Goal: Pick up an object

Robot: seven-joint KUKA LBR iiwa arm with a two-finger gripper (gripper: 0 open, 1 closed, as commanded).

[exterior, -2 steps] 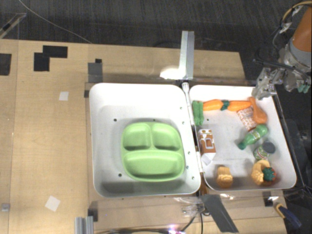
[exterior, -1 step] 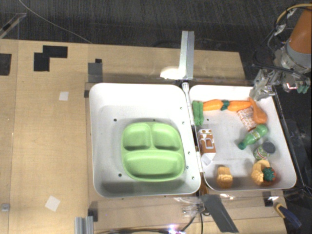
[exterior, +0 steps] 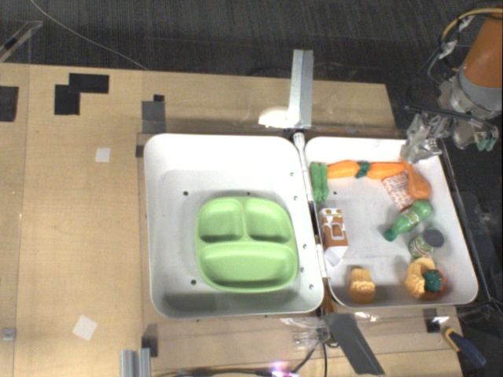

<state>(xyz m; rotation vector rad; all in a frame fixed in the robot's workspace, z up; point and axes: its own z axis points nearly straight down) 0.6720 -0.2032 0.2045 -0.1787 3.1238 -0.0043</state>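
My gripper (exterior: 421,146) hangs over the far right corner of the right bin (exterior: 468,251), open with nothing between its fingers. Just below and left of it lie an orange carrot (exterior: 366,169) and an orange-red snack bag (exterior: 405,185). A green bottle (exterior: 408,221) lies tilted in the bin's middle right, with a small can (exterior: 425,243) beside it. A yellow-orange toy (exterior: 425,278) and a tan bread piece (exterior: 361,284) sit near the front wall. A brown box (exterior: 333,227) and a green vegetable (exterior: 318,182) lie along the left wall.
The left bin (exterior: 168,171) holds a green divided tray (exterior: 247,242). A metal post (exterior: 301,89) stands behind the seam between the bins. The arm's orange band (exterior: 481,60) is at the top right, with cables around it.
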